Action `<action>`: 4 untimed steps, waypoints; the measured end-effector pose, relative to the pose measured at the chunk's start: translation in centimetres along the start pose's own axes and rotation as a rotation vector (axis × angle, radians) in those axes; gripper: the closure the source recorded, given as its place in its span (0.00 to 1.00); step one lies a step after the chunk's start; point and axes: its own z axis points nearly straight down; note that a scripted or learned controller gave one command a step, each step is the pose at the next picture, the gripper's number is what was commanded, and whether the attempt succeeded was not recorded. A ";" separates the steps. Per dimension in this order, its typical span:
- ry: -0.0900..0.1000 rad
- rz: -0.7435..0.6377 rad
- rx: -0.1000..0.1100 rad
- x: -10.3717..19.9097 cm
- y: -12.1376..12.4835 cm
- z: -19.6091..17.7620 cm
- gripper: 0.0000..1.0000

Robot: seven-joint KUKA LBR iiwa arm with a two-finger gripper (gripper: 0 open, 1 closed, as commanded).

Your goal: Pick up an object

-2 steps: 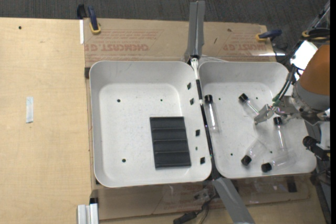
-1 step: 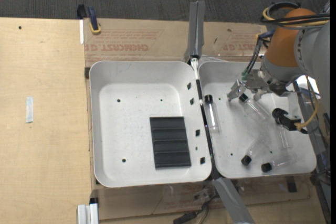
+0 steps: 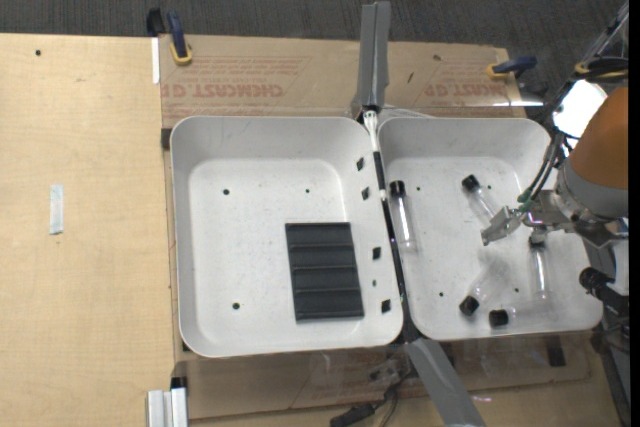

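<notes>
Camera view: you are looking at the gripper (image 3: 512, 223) hanging low in the right bin (image 3: 440, 130), fingers slightly parted, nothing between them. Clear tubes with black caps are lying scattered there: tube (image 3: 478, 197) just left of the fingertips, likely the target, and another (image 3: 400, 215) by the left wall. A black block (image 3: 323, 270) is sitting in the left bin (image 3: 200, 215).

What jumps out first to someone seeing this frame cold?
Likely the dark ribbed block, lying flat in the left bin, stark against the white. Next, the arm's orange band at the right edge, with the gripper low over the right bin. Around it lie several clear tubes with black caps, one along that bin's left wall and others nearer the gripper.
</notes>
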 end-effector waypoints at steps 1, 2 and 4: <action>0.000 -0.251 -0.001 -3.1 -3.9 -3.7 0.00; -0.001 -0.289 -0.002 -3.0 -4.6 -5.9 0.00; 0.000 -0.353 -0.001 -1.9 -1.3 1.7 0.00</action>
